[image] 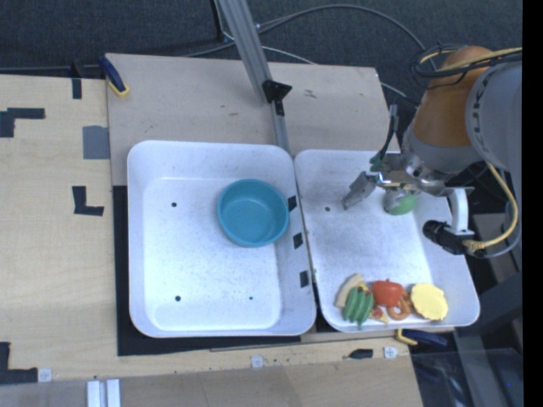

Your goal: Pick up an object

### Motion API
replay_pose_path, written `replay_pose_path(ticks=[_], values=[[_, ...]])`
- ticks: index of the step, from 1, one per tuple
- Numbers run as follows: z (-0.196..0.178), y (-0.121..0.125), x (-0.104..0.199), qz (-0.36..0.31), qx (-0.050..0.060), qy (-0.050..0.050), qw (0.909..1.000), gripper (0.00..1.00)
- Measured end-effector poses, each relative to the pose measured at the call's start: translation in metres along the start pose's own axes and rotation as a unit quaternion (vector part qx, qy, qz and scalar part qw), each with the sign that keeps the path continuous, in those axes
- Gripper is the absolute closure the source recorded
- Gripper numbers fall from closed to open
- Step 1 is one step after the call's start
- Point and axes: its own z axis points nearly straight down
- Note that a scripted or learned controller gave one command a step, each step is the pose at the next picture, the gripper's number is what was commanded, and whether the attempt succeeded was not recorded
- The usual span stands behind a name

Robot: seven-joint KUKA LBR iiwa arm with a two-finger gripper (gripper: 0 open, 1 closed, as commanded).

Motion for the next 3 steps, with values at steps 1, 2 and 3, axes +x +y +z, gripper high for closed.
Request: replay_pose_path(ticks=[1,2,3], values=[[0.053,-0.007,-0.008,0.001,-0.001,0.0,1.0,0.0],[0.041,-0.006,-0.008,0.0,-0.002,0.0,1.0,1.0],[-0.021,-0.008,-0.011,0.0,-0.005,-0.001,1.0,1.0]])
